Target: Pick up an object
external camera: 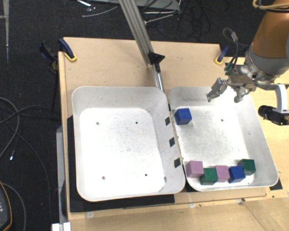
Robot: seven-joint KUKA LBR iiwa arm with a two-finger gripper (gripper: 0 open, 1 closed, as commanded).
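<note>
Toward the upper right of the frame, our gripper (227,94) hangs over the top edge of the right bin (260,129), its two fingers spread apart with nothing between them. We judge the lone blue cube (182,116), sitting near that bin's upper left corner, to be the easiest target: it stands well apart from everything else, so we should centre the fingers over it, come straight down, and close across two flat faces, watching the bin wall beside it. Along the bottom edge lies a crowded row (220,172), harder to grip cleanly. We count six cubes: two blue, two pink, two green. The left bin (79,129) makes two bins.
</note>
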